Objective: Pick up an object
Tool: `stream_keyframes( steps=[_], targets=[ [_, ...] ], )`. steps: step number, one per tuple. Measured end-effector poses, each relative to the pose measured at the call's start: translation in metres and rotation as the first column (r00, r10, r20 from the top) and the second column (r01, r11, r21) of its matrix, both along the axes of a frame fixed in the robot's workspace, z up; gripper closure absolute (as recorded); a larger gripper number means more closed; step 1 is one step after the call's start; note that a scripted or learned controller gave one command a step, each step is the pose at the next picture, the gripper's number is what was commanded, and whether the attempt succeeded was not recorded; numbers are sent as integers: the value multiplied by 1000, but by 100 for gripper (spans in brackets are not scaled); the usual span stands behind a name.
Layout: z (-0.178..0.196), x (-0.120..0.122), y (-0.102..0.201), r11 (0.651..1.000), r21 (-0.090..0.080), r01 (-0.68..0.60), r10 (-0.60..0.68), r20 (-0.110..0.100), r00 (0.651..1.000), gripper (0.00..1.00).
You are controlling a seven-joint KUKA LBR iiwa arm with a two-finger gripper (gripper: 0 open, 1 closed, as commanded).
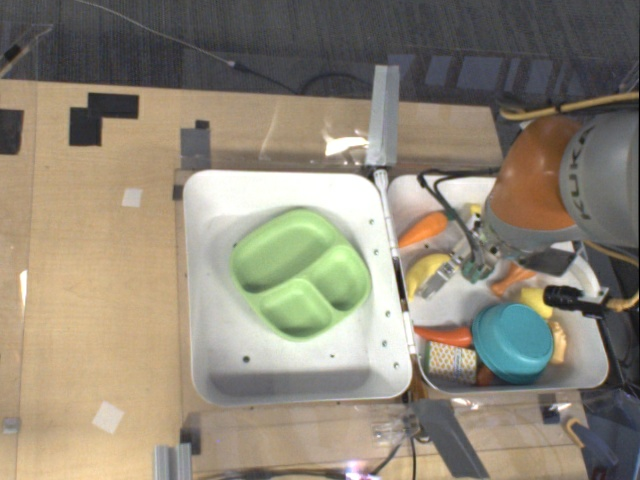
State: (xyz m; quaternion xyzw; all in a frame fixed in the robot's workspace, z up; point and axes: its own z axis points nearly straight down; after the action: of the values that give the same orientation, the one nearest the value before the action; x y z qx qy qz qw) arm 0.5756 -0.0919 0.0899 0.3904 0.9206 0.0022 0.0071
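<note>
A: Where's the stuff to pick?

B: All in the right bin (596,366). Yellow lemon-like piece (427,266) near its left wall, just left of the gripper (452,271). Orange carrot (423,229) above that, tilted, tip toward upper right. Teal bowl (513,341) in the lower part of the bin, rim up.

A: Anything else in there?

B: Red-orange piece (443,335) lying flat left of the bowl, and a speckled block (452,363) just below it, by the bin's front-left corner. Another yellow bit (536,298) peeks out just above the bowl's right side, plus an orange scrap (508,279) by the wrist. Can't tell what those two are.

A: Gripper state?

B: Low in the right bin, beside the yellow piece; touching or not, can't tell. Fingers — too small and cluttered w/ cables, can't tell if apart or together. Nothing visibly btwn them.

A: Arm?

B: Comes in from the right; orange band (530,183) sits over the bin's upper right, grey link (605,173) beyond it.

A: Left bin?

B: Left bin (210,368) holds a green divided tray (300,273), three compartments, turned at an angle, roughly centred. Bins touch side by side; a metal post (383,118) stands at the back where they meet. Wooden bench (90,298) around.
</note>
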Motion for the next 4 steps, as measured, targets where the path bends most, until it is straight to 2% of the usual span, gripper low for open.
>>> stream_keyframes(
  steps=[1,2,3,4],
  targets=[
    [-1,22,6,927,5,374,-374,-3,927,0],
    [-1,87,-9,917,-8,399,-399,-53,915,0],
    [-2,53,0,883,4,469,-469,-6,883,0],
    [13,56,0,887,6,461,-461,6,887,100]
  ],
)
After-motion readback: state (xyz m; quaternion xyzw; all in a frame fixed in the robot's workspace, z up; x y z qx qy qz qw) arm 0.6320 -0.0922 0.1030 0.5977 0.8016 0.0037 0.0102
